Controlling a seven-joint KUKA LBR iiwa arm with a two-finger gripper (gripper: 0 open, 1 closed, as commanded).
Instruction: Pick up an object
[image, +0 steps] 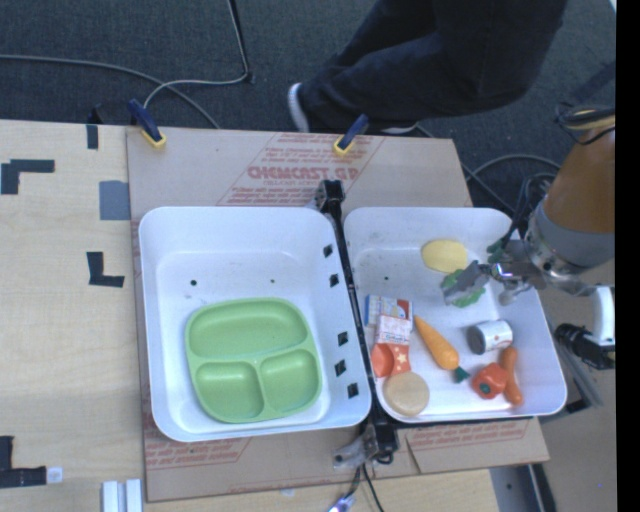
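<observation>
A grey arm reaches over the right white bin (455, 225), its gripper (478, 280) low beside a yellow lemon-like toy (443, 254); whether it is open or closed cannot be told, as the tip is blurred. The toy lies near the bin's far wall, probably light, rigid and smooth, so best pinched across its middle.

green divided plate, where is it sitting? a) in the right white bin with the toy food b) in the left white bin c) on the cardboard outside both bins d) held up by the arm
b: the green three-compartment plastic plate lies flat on the floor of the left white bin, while the orange toy carrot and the other toy food lie in the right white bin.
</observation>
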